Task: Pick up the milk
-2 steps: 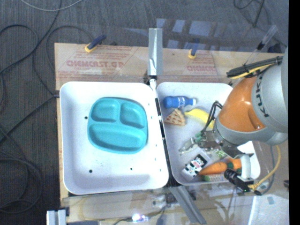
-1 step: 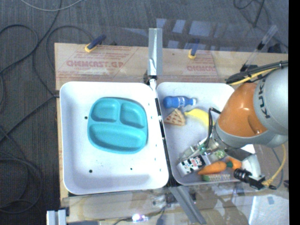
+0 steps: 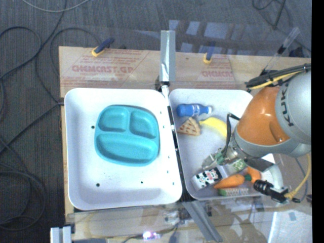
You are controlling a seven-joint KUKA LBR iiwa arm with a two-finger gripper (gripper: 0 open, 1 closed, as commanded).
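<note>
The milk [image 3: 206, 177] is a small white carton with black cow spots. It lies on its side near the front edge of the right bin [image 3: 190, 153]. My gripper [image 3: 219, 159] hangs just behind and to the right of the carton, very close above it. The arm's orange band and grey wrist cover the gripper's upper part. I see nothing lifted off the bin floor.
An orange carrot [image 3: 234, 181] lies right beside the milk. A blue bottle [image 3: 192, 110], a waffle-like wedge [image 3: 188, 127] and a yellow banana [image 3: 216, 126] sit at the bin's back. The left bin [image 3: 81, 186] holds a teal divided plate [image 3: 127, 134].
</note>
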